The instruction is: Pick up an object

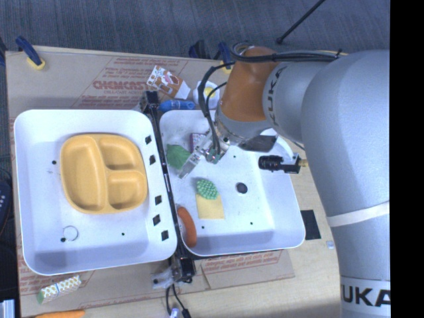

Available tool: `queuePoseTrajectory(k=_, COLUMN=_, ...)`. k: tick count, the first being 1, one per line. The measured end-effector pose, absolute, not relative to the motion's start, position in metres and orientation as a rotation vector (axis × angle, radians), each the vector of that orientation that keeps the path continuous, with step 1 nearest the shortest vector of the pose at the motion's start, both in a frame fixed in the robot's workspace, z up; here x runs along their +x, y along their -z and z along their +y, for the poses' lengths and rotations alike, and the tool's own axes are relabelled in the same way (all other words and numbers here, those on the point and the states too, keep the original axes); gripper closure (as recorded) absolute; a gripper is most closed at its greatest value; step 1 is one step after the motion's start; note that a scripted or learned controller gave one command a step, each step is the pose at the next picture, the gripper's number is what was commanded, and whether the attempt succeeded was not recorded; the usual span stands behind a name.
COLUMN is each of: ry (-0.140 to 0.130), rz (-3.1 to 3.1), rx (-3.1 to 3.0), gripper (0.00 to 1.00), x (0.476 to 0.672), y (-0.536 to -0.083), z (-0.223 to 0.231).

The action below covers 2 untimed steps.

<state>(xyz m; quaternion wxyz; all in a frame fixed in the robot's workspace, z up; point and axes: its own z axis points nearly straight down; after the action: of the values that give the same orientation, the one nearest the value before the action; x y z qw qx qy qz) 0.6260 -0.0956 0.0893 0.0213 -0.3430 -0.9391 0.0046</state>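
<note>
The arm reaches in from the right and its gripper (192, 162) hangs low in the right bin (278, 197), close to the wall that splits the two bins. The gripper points down and to the left. Its two fingers stand a little apart, and I see nothing between them — it holds nothing. Just to the left of the tips, and a bit higher up, lies a soft green thing (176, 156). It sits right beside the gripper, maybe touching it; I cannot tell. This looks like the nearest thing to grab, so the next small move would go left and a bit up. Below the gripper, a short way off, sits a green dotted ball (207, 189) resting on the top edge of a flat yellow square (211, 207). Farther down, against the dividing wall, lies an orange thing (187, 226) with its long side running up and down. A small dark round spot (241, 188) sits to the right, well apart. The left bin (33, 197) holds a yellow tray (104, 171) — far from the gripper, across the wall.
</note>
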Motion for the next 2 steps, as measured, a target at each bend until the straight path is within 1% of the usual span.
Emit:
queuePoseTrajectory(k=1, ry=0.001, rz=-2.91, rx=-1.19, gripper=0.0, x=0.65, y=-0.194, z=-0.026)
queuePoseTrajectory(k=2, ry=-0.002, rz=-3.025, rx=-0.842, gripper=0.0, x=0.606, y=-0.192, z=-0.029)
